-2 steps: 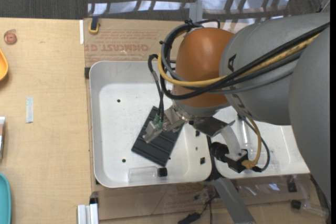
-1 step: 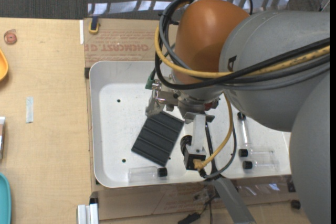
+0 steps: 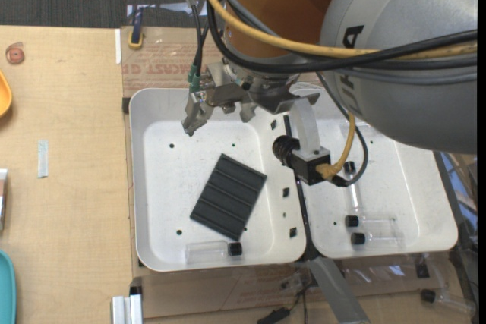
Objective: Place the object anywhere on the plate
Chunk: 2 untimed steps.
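A black ribbed rectangular plate (image 3: pixel 228 195) lies flat and tilted in the middle of the left bin (image 3: pixel 148 186). A clear tube with a black cap (image 3: pixel 214 249) rests by that bin's front wall, just below the plate. My gripper (image 3: pixel 219 116) hangs over the back of the left bin, above and behind the plate. Its fingers (image 3: pixel 191 117) are spread open, and I see nothing between them. The big grey and orange arm covers the bins' back right.
The right bin (image 3: pixel 425 239) holds two more clear capped tubes (image 3: pixel 372 224) near its front. A black device with a yellow cable (image 3: pixel 304 157) hangs over the divide between the bins. The wooden bench (image 3: pixel 68 125) at left carries small items along its left edge.
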{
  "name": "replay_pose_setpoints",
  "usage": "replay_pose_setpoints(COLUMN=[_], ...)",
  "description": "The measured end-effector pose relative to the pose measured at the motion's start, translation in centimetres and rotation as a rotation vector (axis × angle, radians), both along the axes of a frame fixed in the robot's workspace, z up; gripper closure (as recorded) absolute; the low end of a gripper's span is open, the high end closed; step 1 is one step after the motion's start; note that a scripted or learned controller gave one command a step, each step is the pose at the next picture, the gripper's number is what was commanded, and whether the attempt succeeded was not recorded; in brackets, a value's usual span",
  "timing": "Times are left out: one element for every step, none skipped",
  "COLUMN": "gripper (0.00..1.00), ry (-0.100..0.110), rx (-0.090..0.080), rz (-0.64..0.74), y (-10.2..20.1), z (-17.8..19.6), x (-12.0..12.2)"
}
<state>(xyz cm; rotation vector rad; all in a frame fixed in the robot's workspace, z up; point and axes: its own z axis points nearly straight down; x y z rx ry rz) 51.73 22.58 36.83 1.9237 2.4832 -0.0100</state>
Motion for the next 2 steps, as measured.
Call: replay_pose_setpoints(gripper=[1.00, 1.00], ry=[0.005, 0.001], rx=[-0.006, -0.002], rz=[0.001, -0.431], y=[0.0, -1.2], z=[0.5, -10.6], x=[0.1, 4.1])
